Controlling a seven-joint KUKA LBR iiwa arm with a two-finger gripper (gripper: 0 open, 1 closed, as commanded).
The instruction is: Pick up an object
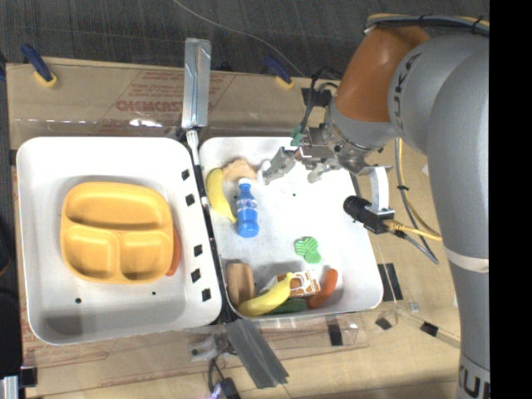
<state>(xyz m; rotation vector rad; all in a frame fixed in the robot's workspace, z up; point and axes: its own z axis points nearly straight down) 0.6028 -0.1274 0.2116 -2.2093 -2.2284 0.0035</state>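
Observation:
My gripper (297, 169) hangs over the upper middle of the right bin (359, 248), open, with nothing between its fingers. Just left of it lie a tan rounded piece (239, 170), a yellow banana (218, 194) along the bin's left wall, and a blue bottle (246, 209). A small green object (307, 248) sits lower in the bin. At the front edge a second banana (268, 298), a brown block (239, 281), a small orange-and-white item (304, 284) and a red-orange piece (327, 283) are bunched together.
The left bin (41, 181) holds a yellow divided tray (118, 229). A metal bar (196, 86) stands at the back between the bins. A black cable fitting (366, 213) on the arm hangs over the right bin's right side.

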